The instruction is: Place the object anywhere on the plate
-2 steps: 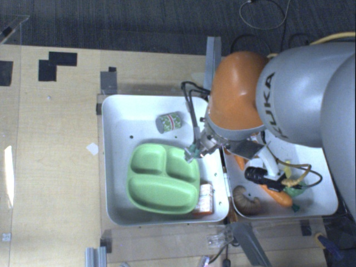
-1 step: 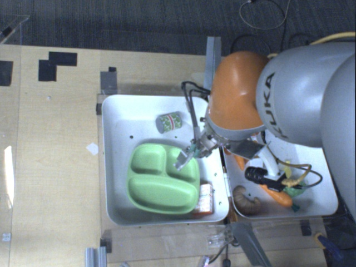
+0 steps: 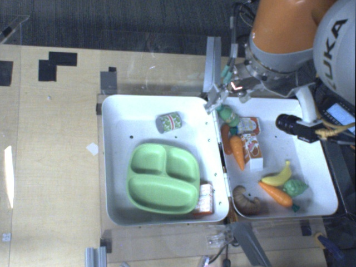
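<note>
A green divided plate (image 3: 164, 178) lies in the left bin (image 3: 117, 149), toward its front. My gripper (image 3: 218, 100) hangs over the wall between the two bins, at their back edge. Just below it, in the back left corner of the right bin (image 3: 317, 166), sits a small green round item (image 3: 226, 114). I cannot make out anything held in the gripper. The big orange and grey arm covers the top right of the view.
The left bin also holds a small tin can (image 3: 169, 121) behind the plate and a small packet (image 3: 205, 199) at the plate's front right. In the right bin lie a carrot (image 3: 237, 151), a red and white carton (image 3: 251, 142), a banana (image 3: 278, 176), a second carrot (image 3: 276, 194), a green vegetable (image 3: 296, 187) and a brown item (image 3: 247, 202).
</note>
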